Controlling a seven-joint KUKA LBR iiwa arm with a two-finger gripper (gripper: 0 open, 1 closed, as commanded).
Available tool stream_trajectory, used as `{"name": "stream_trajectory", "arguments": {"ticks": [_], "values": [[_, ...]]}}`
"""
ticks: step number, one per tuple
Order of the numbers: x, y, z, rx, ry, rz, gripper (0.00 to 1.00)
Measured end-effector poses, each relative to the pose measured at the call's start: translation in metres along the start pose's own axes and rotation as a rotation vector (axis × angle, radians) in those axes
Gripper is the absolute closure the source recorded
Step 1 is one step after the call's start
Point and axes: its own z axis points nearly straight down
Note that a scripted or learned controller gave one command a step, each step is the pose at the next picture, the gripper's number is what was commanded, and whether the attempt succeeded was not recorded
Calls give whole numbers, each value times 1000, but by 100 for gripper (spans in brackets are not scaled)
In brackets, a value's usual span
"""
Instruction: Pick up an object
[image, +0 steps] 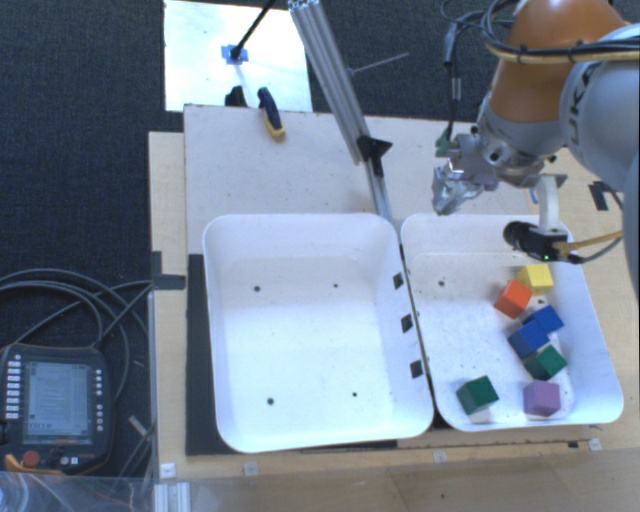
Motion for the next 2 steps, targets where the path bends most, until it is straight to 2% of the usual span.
{"name": "stream_trajectory", "arguments": {"ticks": [1,2], "values": [[54,7,15,1,0,1,100],[110,8,8,-1,0,0,100]]}}
